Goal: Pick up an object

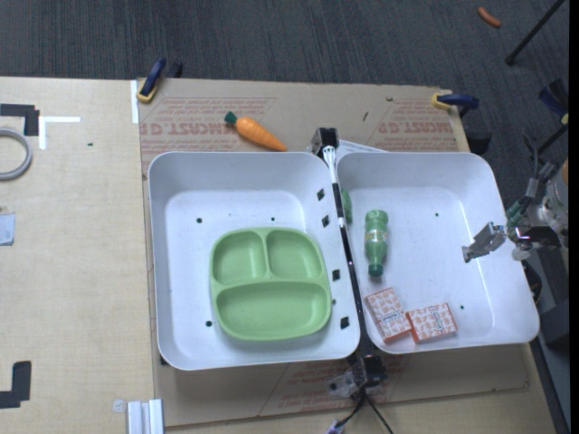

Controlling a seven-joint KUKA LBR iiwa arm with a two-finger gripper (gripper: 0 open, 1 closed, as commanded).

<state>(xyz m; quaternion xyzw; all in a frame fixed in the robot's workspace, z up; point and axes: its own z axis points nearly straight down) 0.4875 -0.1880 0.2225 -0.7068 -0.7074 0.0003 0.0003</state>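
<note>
Camera view, looking down: gripper sits at the right edge of the frame, over the right bin near its right wall, w/ the arm coming in from frame right. Can't tell whether the jaws are open or closed; nothing visible between them, so no grasp yet.

Candidates in the right bin: a green bottle lying on its side near the bin's left wall, centre of frame, and two small red-and-white boxes side by side toward the lower right. Left bin holds a green divided plate. A toy carrot lies outside the bins on the cardboard, upper centre.

Key relation: bottle is to frame-left of the gripper, about level w/ it, well apart. Bottle's long axis runs roughly top-to-bottom in frame, cap end toward the bottom, so a grip across its narrow width probably means jaws closing left-right. Boxes lie lower-left of the gripper, somewhat nearer than the bottle, touching or nearly so, which could make a clean single pick harder.

Judgement: approach stage, target not yet committed.
</note>
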